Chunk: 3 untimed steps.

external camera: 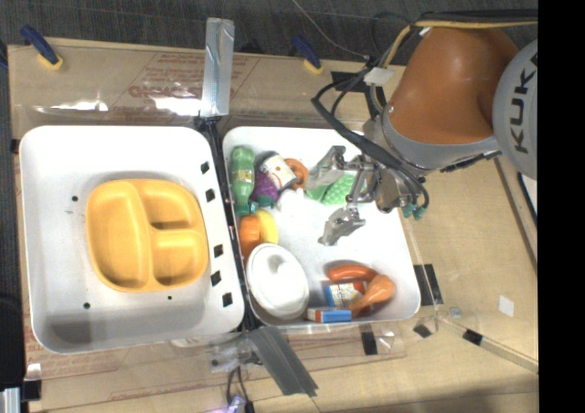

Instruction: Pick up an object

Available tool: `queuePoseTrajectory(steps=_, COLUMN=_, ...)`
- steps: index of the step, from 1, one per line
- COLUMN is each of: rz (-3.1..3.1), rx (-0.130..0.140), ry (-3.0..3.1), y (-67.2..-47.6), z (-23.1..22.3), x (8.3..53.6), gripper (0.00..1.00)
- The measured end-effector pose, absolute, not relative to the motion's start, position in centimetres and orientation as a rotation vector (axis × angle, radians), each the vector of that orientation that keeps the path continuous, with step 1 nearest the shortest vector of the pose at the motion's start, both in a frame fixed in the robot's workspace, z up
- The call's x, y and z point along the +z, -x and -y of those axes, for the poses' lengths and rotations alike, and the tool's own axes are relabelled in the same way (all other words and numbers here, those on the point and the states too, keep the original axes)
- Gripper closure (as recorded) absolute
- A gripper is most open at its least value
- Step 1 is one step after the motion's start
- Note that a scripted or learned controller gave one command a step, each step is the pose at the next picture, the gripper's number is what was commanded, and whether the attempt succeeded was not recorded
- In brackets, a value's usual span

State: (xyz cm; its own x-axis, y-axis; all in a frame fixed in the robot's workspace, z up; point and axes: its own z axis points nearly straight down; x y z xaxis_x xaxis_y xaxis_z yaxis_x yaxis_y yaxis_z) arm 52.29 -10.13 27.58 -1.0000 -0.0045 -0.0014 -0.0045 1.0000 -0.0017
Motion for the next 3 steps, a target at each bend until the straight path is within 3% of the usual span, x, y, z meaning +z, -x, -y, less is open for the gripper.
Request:
queuePoseTrajectory(steps=1, rz=-3.109, rx=-0.009, ry=0.015, y=-57.3, z=17.0, x=12.1, gripper=0.00)
queuePoseTrajectory(steps=2, rz=-3.130, rx=-0.004, ry=0.091, y=-64.1, z=19.3, x=9.7, gripper=0.00)
queuePoseTrajectory(steps=3, rz=-3.137, rx=0.002, ry=0.019, y=-65.6, z=10.9, x=9.4, gripper=0.00)
